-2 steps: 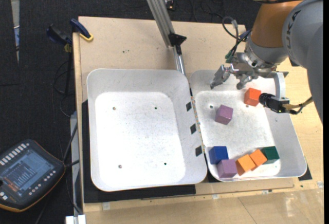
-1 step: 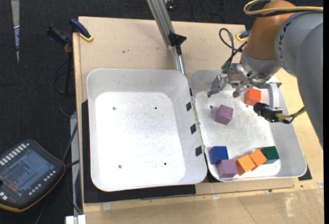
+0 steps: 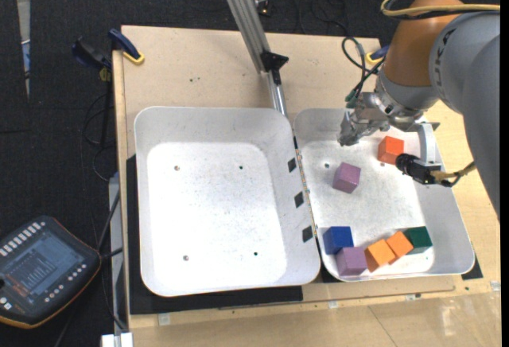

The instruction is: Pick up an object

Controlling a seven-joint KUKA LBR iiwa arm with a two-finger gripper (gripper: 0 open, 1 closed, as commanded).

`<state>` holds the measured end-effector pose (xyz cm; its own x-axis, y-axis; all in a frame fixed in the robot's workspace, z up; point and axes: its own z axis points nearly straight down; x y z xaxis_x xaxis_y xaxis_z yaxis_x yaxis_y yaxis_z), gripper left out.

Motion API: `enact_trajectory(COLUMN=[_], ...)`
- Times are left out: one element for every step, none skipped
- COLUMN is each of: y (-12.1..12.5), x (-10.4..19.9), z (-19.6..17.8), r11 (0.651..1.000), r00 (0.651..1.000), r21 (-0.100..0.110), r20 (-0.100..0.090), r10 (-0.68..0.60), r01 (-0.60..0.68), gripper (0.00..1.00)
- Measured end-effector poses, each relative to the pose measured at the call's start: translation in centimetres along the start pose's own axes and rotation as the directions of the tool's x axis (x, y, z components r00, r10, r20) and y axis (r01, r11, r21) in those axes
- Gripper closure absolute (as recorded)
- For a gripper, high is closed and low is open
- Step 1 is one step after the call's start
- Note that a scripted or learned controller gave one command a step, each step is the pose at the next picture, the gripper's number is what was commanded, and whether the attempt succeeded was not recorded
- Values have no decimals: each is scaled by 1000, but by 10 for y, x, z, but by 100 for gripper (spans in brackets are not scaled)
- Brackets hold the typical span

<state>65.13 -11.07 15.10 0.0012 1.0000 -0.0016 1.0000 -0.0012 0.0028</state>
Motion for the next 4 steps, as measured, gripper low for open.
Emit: enact_trajectory(y=[2, 4, -8, -29], x=[0, 0, 51, 105], z=[-65, -105, -90, -97], r11=[1000, 1000, 1000, 1000], r00=[1000, 1000, 1000, 1000], r21=[-5, -4, 4, 4], r20=[0, 0, -3, -4], r10=[-4, -3, -9, -10], r01=[4, 3, 9, 10], gripper=[100, 100, 100, 100])
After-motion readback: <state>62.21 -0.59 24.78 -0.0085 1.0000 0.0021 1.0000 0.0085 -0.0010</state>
